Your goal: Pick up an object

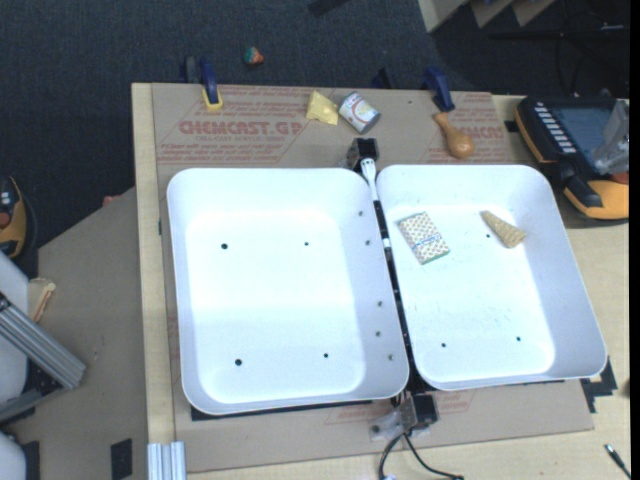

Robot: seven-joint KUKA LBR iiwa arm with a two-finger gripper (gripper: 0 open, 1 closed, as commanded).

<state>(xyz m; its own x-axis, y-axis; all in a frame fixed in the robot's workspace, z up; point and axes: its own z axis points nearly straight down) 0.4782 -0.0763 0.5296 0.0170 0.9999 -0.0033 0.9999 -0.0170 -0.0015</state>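
Lying flat in the right bin's (480, 308) far half, the patterned packet (423, 237) and tan wedge (505, 229) sit well apart, leaving you grasp room around each; you cannot tell the end effector's state.

Two white bins, mostly open floor

A patterned card (423, 237) and tan cone (505, 229) are lying apart in the right bin (500, 348), leaving room between.

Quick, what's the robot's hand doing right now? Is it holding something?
Hand: cannot be told from this picture. The patterned card and the cone both lie loose in the right bin.
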